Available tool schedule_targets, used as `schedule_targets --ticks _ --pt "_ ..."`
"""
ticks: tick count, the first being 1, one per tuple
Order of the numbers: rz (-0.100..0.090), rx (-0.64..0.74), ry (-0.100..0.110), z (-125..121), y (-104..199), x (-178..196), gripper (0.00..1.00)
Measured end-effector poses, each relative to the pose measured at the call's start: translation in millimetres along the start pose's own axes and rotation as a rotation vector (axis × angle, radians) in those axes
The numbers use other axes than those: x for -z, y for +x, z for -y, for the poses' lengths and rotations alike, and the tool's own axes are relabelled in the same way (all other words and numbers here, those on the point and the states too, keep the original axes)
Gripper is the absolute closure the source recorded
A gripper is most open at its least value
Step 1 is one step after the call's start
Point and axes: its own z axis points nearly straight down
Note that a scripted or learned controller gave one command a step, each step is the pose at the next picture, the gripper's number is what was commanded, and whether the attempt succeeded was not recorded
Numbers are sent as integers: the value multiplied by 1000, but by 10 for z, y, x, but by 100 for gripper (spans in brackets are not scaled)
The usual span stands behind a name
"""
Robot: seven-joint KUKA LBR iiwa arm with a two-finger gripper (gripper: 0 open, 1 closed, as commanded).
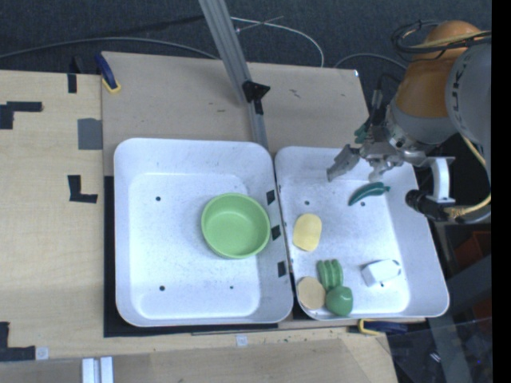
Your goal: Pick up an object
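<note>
Grey arm with orange band enters from frame right; hand (349, 164) hangs over upper part of right shallow white bin (415, 238), fingers apparently spread, nothing between them. Small teal curved plastic piece (368, 192) lies just below-right of hand, nearest candidate. Pale yellow rounded block (307, 232), green ridged toy (329, 273), green ball (339, 300), tan disc (310, 293), white lump (381, 272) lie lower in same bin. Green plastic bowl (235, 226) sits in left bin (144, 214). Best approach: centre over teal piece, fingers straddling its narrow width, descend straight, then squeeze.
</note>
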Motion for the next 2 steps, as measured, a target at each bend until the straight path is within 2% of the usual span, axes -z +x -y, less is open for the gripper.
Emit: schedule_targets --ticks 1,2 --pt "0 0 0 0 0 0 0" --pt "1 -2 5 81 -62 -505 0"
